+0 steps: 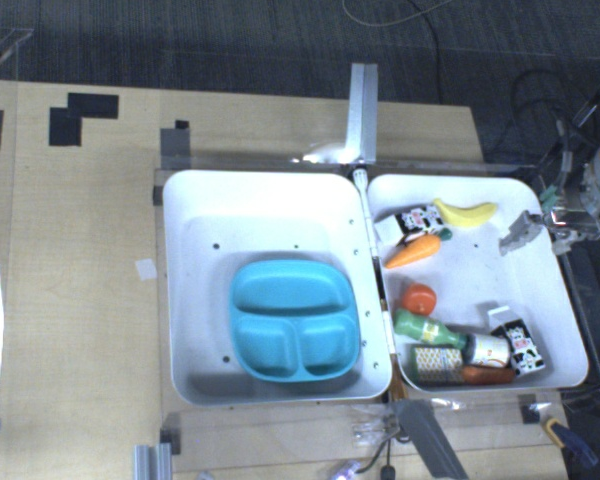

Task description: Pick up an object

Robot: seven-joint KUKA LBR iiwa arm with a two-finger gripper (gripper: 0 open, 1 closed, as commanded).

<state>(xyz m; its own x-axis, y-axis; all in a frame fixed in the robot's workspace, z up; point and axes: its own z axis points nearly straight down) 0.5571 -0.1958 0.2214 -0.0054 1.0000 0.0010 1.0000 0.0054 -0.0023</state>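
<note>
The counter (70, 268) is big and pale like wood, and it holds two white bins side by side. The left bin (195, 223) has a blue plate (295, 318) in it, with three parts to hold food. The plate lies flat toward the near right part of that bin.

The right bin (540, 298) holds the small toys. At its far side lies a yellow banana (467, 212). Just left of the banana is a little black and white box (415, 218). An orange carrot (413, 251) lies touching the near side of that box, close to the left wall. Nearer still is a small red tomato (418, 299). Just near the tomato a green bottle (435, 330) lies on its side, pointing right. At the near edge are a silver grater (437, 361), a white can (490, 349), a red-brown sausage (488, 375) and another black and white carton (521, 346), all packed close together.

The pincer (526, 230) hangs over the far right part of the right bin, well apart from the banana. It looks grey and small. I cannot tell how its tips stand, and nothing shows between them.
</note>
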